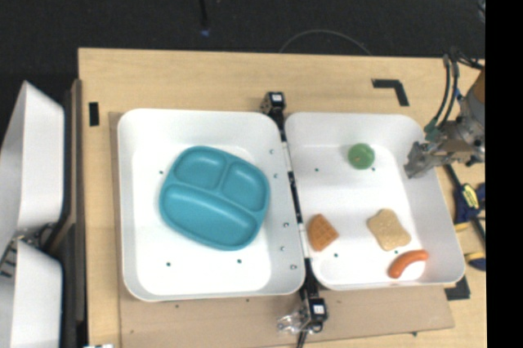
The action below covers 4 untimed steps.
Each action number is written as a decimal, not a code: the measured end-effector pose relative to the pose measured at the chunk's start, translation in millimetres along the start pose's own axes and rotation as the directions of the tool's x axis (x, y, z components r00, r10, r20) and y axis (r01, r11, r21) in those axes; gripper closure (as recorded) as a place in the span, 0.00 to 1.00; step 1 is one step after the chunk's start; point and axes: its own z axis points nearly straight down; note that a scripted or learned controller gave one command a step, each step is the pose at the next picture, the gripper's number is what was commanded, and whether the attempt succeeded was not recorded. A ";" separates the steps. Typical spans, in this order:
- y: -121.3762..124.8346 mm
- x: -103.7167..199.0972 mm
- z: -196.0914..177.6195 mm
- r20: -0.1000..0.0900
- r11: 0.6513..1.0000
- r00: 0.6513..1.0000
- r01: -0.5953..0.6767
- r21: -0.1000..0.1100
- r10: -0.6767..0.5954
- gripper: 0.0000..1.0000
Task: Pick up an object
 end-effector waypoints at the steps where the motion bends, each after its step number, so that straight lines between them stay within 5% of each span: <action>1: 4.6 55.6 8.4 0.000 1.000 1.000 -0.001 0.002 0.001 1.00; 4: 43.1 184.7 23.4 0.000 1.000 1.000 -0.002 0.003 0.002 1.00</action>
